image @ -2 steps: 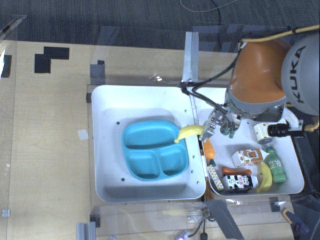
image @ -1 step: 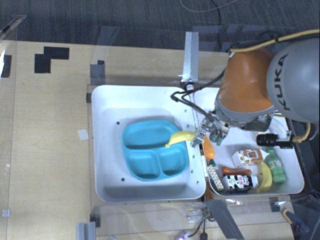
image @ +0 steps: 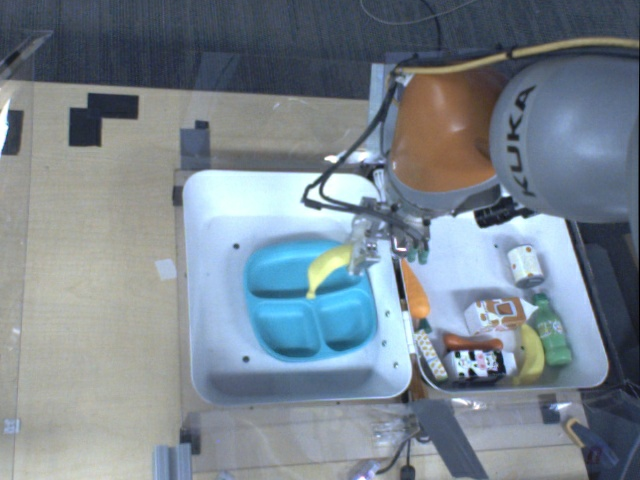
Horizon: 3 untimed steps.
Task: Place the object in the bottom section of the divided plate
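Two white bins, divided plate, assorted items.
Left bin (image: 210, 298): blue divided plate (image: 305, 313); gripper (image: 362, 251) clenched on banana (image: 328, 266) over plate's top section. Right bin (image: 590, 368): carrot (image: 415, 293), can (image: 524, 265), carton (image: 495, 315), green bottle (image: 550, 333), second banana (image: 532, 353).

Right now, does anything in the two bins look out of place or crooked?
Yes. The carrot lies along the divider between the two bins, not properly inside either. Also, the yellow banana at the tool hangs tilted over the top section of the blue divided plate, not the bottom one.
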Each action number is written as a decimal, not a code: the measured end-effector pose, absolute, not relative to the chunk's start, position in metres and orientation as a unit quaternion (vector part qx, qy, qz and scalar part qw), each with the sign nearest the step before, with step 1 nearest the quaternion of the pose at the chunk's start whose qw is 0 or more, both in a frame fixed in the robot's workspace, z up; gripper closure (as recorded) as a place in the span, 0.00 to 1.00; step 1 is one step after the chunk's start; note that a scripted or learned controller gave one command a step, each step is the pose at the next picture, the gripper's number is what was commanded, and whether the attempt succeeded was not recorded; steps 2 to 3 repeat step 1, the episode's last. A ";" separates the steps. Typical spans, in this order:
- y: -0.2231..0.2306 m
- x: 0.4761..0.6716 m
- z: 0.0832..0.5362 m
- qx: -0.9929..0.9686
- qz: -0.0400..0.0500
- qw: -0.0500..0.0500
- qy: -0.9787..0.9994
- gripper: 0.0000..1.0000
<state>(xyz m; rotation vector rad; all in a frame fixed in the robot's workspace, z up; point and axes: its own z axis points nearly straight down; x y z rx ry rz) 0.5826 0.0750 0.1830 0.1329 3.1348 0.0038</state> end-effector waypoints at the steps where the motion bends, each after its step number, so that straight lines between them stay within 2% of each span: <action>1: 0.075 0.583 0.183 0.043 0.001 0.002 0.999 0.00; 3: 0.075 0.583 0.183 0.043 0.001 0.002 0.999 0.00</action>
